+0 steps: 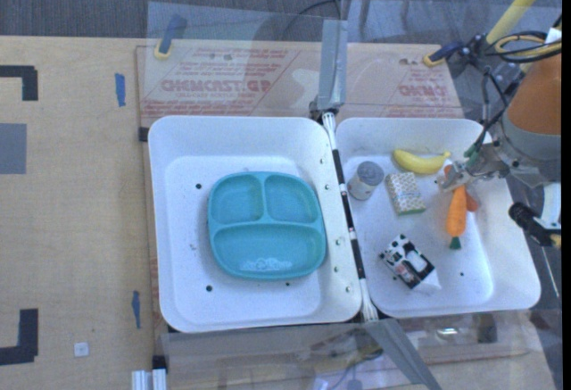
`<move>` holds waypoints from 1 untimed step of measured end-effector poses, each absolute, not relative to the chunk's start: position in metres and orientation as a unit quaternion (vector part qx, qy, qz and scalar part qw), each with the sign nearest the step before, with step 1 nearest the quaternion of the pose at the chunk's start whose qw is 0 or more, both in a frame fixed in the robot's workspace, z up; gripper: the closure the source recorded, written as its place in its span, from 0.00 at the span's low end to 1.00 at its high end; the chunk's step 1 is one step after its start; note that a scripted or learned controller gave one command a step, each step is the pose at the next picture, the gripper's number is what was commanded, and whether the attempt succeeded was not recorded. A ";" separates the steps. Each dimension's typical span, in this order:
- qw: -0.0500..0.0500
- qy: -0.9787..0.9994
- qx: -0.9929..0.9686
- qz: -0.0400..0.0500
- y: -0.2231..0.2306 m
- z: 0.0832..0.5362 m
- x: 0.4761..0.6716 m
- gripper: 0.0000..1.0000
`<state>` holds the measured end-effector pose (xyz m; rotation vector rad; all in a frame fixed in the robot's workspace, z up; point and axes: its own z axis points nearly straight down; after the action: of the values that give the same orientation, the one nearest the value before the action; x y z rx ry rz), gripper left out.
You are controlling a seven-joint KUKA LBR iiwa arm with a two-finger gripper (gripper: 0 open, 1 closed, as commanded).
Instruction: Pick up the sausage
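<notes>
Sausage hard to confirm, likely the reddish bit (pixel 470 198) touching the carrot (pixel 457 211) top in the right bin (pixel 513 290) near the desk's right edge, under the end effector (pixel 462 170) (open/closed: can't tell); centre on it, clear of the banana (pixel 421 161).

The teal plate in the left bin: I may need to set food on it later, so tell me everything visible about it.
The teal plate is a rounded-square divided dish that looks like smooth plastic. Raised ridges split it into three compartments: two smaller ones on the far side and one wide one on the near side. It lies flat, right way up, about the middle of the left bin, resting on the bin's floor. Nothing else touches it.
</notes>
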<state>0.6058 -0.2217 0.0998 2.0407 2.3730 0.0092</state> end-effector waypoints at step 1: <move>0.002 0.675 0.737 0.000 -0.223 0.214 0.649 1.00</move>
<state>0.6489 -0.2229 0.2138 2.3142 2.1194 0.0005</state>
